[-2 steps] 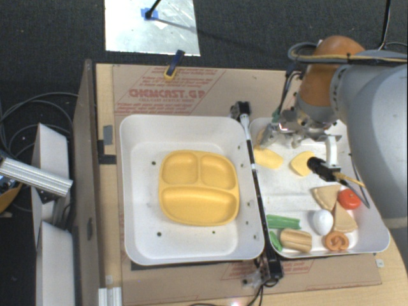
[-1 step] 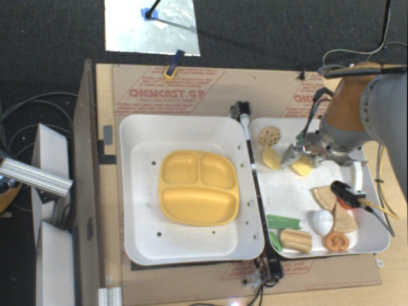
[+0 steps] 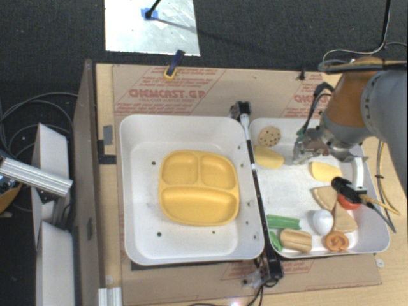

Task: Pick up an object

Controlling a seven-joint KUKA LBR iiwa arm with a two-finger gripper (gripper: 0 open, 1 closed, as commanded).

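Camera view: hand beside yellow piece

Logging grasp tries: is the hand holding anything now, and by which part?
Cannot be told. The hand is low in the right bin, beside a yellow piece; nothing shows in it.

Robot lab: bench w/ cardboard sheet, loose cables (left side), dark carpet floor.

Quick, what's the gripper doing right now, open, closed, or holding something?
Gripper: low in the right bin, beside the yellow piece; grip state cannot be told.
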